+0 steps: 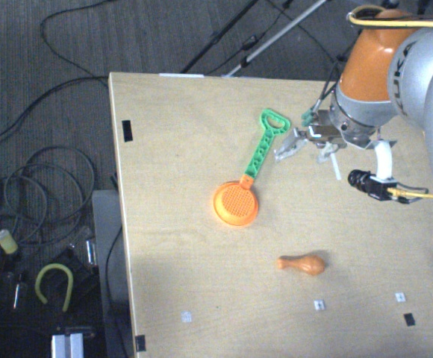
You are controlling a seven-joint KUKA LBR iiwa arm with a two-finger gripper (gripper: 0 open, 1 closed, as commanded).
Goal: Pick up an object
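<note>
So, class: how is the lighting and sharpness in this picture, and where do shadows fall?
In the camera view, light is soft and even; the bench shows no glare. The orange sieve casts a faint shadow at its lower edge. The gripper looks slightly blurred, and the floor at left is dim.

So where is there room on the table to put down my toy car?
The left part of the table, left of the orange-and-green sieve, is bare. So is the strip between the sieve and the toy drumstick. It is crowded at upper right, where the gripper hangs beside the sieve's handle.
</note>
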